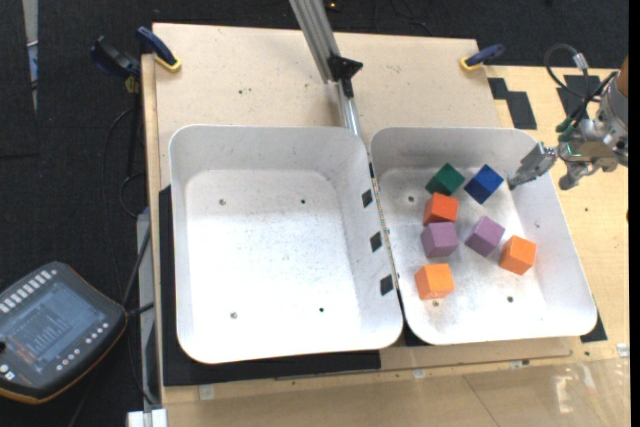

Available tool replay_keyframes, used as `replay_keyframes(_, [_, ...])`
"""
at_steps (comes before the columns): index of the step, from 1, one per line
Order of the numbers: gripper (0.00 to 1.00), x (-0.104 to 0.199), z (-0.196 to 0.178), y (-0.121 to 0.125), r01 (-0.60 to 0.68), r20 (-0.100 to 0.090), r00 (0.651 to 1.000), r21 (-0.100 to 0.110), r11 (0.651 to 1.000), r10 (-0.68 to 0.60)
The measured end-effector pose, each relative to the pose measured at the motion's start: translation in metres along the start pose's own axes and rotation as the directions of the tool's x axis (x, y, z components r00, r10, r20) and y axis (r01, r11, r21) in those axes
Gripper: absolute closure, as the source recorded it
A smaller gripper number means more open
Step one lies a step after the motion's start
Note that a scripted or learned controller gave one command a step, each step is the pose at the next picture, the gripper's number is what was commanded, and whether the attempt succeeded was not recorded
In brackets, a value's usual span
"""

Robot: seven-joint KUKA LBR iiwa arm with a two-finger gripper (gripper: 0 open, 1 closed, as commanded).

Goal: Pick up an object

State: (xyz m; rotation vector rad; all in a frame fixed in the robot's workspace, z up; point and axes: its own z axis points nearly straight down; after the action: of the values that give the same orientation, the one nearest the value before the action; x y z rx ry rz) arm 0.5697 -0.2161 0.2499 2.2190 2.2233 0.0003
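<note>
— Where's the claw right now?

— Over by the right bin's (560,245) far right rim. The gripper (550,170) hangs just above that edge, its fingers spread fairly wide, one pointing down-left over the bin's rim, the other further right outside the rim. Nothing sits between them.

— And the blocks?

— All seven are in the right bin, clustered in its middle and toward the far side. The green cube (446,180) and the blue cube (484,182) sit side by side nearest the far wall, the blue one closest to the claw but apart from it. Just in front of the green one is an orange cube (441,209), touching a purple cube (438,239) on its near side. A second purple cube (485,235) lies to the right of that, with an orange cube (517,254) just beside it toward the right wall. The last orange cube (434,280) sits nearest us.

— The left bin (200,165)?

— Bare white floor with some dark specks. Both bins rest on the pale wooden board (260,75), clamps at its far corners, and a metal pole (305,0) slants up from between the bins. A handheld pendant (50,325) lies off the bench's near left corner.
</note>
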Motion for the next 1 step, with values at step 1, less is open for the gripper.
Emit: replay_keyframes(1, [0.0, 0.0001, 0.0, 0.0, 0.001, 0.001, 1.0, 0.001, 1.0, -0.001])
